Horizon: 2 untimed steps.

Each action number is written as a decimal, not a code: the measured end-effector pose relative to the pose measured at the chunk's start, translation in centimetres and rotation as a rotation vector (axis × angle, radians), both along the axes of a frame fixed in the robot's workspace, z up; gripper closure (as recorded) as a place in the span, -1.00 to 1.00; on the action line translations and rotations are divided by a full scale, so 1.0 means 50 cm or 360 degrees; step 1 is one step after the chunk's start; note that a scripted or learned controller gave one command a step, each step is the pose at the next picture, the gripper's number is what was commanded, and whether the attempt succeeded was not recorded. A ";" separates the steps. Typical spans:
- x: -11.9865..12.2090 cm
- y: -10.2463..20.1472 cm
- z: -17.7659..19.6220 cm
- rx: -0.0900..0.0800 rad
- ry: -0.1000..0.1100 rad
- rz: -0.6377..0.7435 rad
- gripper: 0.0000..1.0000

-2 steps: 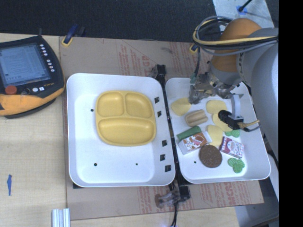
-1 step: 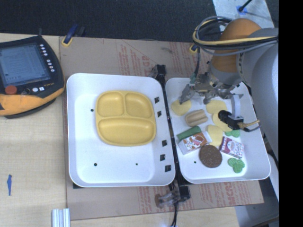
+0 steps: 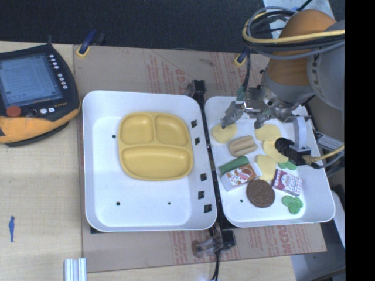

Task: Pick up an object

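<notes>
the arm reaches in from the upper right of the frame and hangs over the top of the right bin, where all the loose pieces sit. the gripper is poised just above the bin's upper edge with its two fingers apart and nothing between them, so no piece is held yet. directly below it lies a pale round piece, with a tan roll just beside it lower right; either looks like the likeliest target, since the fingers straddle that corner. more pieces crowd the middle and lower part of the bin: a brown cookie, a red packet and a green piece. the crowding could make a clean grab awkward. the left bin, centre left, bears a yellow tray, probably the drop spot. a tablet rests at upper left, off the work.
</notes>
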State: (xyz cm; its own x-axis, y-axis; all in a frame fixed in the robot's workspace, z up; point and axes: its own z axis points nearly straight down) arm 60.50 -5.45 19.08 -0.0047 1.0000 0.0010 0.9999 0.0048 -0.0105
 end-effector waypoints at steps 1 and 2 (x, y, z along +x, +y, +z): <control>-0.088 -0.081 -0.204 -0.0001 0.0002 -0.0005 -1.00; -0.082 -0.081 -0.175 -0.0002 -0.0008 0.0000 1.00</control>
